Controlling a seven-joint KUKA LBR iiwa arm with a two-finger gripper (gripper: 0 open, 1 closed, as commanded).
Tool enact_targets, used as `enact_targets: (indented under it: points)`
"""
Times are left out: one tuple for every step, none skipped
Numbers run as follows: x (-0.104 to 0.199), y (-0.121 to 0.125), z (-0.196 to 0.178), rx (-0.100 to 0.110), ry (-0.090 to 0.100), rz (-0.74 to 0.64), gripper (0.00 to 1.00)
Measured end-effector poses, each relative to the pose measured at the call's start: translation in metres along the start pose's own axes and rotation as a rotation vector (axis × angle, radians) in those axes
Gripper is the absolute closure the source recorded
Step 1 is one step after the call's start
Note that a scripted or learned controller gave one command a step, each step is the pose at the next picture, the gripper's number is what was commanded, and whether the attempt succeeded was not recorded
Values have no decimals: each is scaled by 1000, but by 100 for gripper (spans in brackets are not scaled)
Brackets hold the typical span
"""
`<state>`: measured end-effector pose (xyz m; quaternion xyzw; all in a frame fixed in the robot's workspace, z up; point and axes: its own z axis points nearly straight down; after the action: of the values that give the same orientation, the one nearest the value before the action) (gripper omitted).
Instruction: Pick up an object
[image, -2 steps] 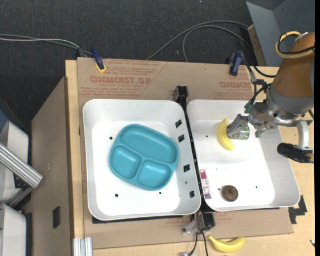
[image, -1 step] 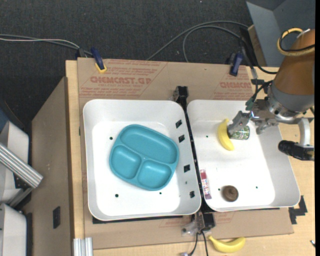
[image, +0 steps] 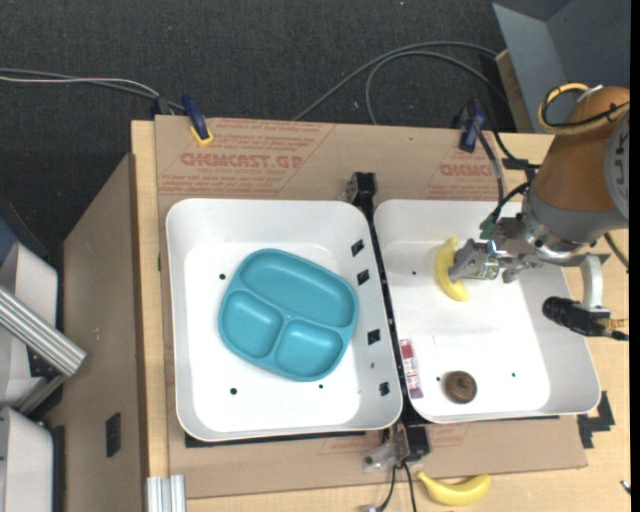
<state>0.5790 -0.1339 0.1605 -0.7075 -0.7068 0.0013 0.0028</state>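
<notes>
Around your bench: dark carpet floor (image: 80, 40), trailing black cables (image: 420, 60), brown cardboard sheet (image: 260, 150) held by clamps (image: 197, 120), aluminium rail (image: 35, 325) at left.

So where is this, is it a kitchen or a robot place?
Probably a robot lab, not a kitchen. A robot arm reaches over two white bins clamped on a cardboard-topped bench, with cables trailing, and toy-like things: a banana and a blue plate.

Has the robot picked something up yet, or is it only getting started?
Nothing looks picked up yet. The claw is low in the right white bin, right next to the yellow banana, which seems to lie on the bin floor. Whether the claw has gripped it is too hard to tell. The small brown round object sits untouched near the front. Left to do: close on something and lift it.
</notes>
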Motion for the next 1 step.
enact_targets:
  points:
    - [8,-1,45,0,0,-1,0]
